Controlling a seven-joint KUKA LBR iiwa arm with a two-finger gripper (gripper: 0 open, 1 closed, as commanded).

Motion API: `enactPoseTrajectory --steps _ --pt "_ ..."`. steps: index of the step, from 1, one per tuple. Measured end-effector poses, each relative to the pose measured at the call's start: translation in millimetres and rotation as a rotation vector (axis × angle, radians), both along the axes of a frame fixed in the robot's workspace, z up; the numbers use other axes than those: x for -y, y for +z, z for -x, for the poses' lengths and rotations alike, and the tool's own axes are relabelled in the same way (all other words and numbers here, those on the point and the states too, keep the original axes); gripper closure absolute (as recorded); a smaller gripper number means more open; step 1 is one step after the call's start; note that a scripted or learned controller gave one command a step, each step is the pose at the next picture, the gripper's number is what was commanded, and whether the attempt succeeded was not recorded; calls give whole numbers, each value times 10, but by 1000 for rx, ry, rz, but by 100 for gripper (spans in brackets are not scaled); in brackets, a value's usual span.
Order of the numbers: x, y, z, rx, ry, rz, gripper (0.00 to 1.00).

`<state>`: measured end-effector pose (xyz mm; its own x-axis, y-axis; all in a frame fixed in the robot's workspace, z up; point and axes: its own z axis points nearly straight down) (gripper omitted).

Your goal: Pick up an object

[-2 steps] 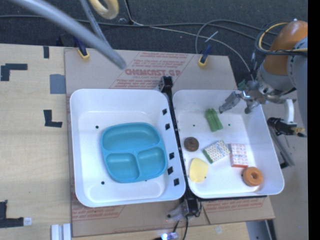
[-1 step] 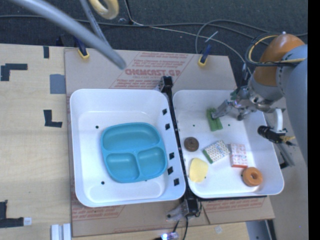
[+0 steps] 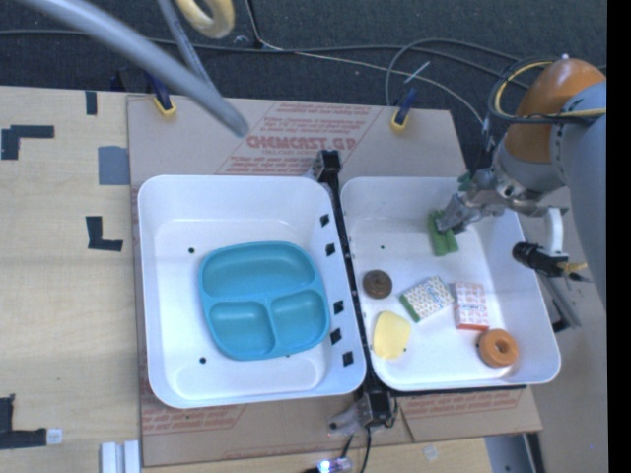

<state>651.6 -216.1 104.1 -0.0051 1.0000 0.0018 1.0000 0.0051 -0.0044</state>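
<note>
**Gripper parked right over the green block, fingers hard to read**

The gripper [image 3: 455,215] sits in the upper part of the right bin [image 3: 544,315], coming in from the right, and the wrist blocks most of what matters. Honestly I cannot tell how the pincer stands; that part is too small and blurry. The green block [image 3: 444,239] lies right at the tip, touching or just under it, and its upper end is hidden by the gripper.

Lower in the same bin: a brown round cookie [image 3: 377,284], a yellow piece [image 3: 390,335], a speckled packet [image 3: 426,298], a small red-and-white packet [image 3: 471,305] and an orange donut [image 3: 498,348], all well apart from the gripper. The left bin [image 3: 163,294] holds a blue divided tray [image 3: 264,300].
</note>
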Motion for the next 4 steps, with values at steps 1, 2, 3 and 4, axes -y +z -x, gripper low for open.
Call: enactPoseTrajectory --steps 1,2,3,4 --pt "56 447 2 7 -3 3 100" --pt "44 1067 -64 9 -3 3 100" --pt "40 1145 -67 4 -4 2 100" --pt "-464 1046 99 1 -2 2 100"
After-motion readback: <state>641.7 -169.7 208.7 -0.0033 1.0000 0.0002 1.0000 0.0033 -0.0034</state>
